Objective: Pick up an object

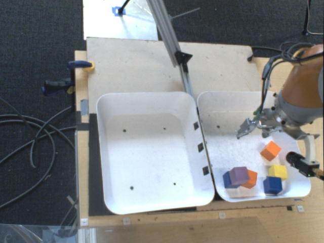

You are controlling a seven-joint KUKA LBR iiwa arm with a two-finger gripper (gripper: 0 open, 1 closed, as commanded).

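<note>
Entry: pick attempt, single arm, two bins on the table (131,70).

You have the hand (246,128) over the right bin (223,105), above bare floor in the bin's middle part. Its fingers look slightly apart with nothing between them, though they are small in the camera view, so treat that reading as tentative. Nothing is held.

Candidate objects all sit in the right bin's near corner, toward the lower right of the view:
- orange cube (271,151), alone, nearest the hand, lying down and to the right of it.
- yellow cube (278,171), just below the orange one, touching or nearly touching the blue cube (272,185) beneath it.
- purple cube (237,176) with a second orange block (250,178) pressed against its right side; these lie almost straight below the hand in the view, closer to the divider between bins.

The left bin (152,105) holds none of the cubes.

Judgement: the move turns on that offset. The hand must shift toward the near right corner before descending; where it hangs now, a descent would meet bare floor. The lone orange cube looks the cleanest target, since it has free space on all sides. It sits rotated diamond-wise to the bin walls, so you may need a wrist turn to close on flat faces. The clustered pairs risk a finger landing on a neighbour.
</note>
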